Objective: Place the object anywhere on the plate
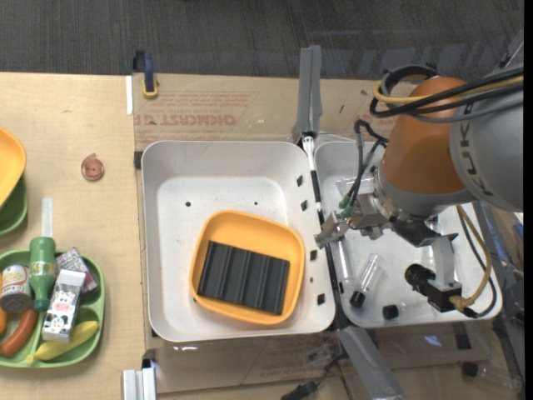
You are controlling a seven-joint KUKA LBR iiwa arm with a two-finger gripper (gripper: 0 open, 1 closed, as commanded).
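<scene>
I see the black ridged object (244,278) lying flat on the yellow plate (247,227), which sits in the left bin (166,182). My gripper (358,217) hovers over the right bin (475,307), just beside the plate's right edge; I cannot tell how its fingers stand

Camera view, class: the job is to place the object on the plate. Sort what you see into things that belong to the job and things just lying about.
Belongs to the job:
- orange plate
- black ridged object lying on it
- pincer over the right bin

Just lying about:
- green tray of toy food
- green bottle
- small pink disc
- clear tube
</scene>
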